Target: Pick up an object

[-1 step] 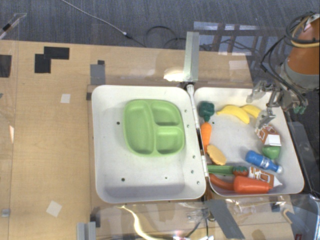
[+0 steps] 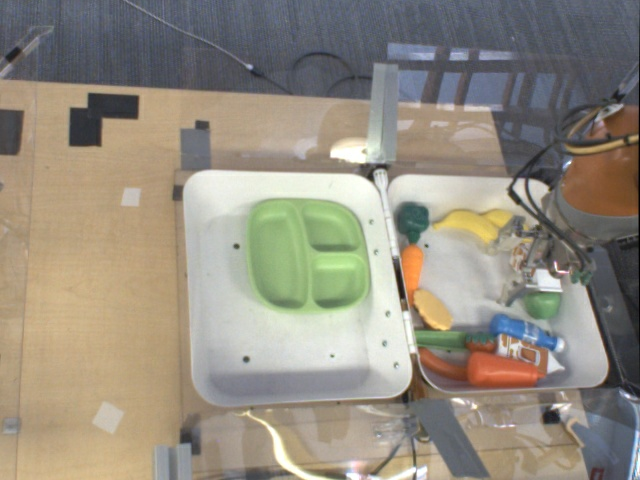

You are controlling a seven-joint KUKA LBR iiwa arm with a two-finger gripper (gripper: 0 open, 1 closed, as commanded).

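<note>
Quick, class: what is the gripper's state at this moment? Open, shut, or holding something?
Gripper: cannot be told. It sits low in the right bin, beside the banana and a green object; no grasp shows.

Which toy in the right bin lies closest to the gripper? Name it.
The small green round toy, just below the gripper. The banana, blue bottle and carrot lie farther off.

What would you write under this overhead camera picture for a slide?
Robot gripper reaches into the right bin of toy food, near a banana, beside a green divided plate in the left bin.
</note>
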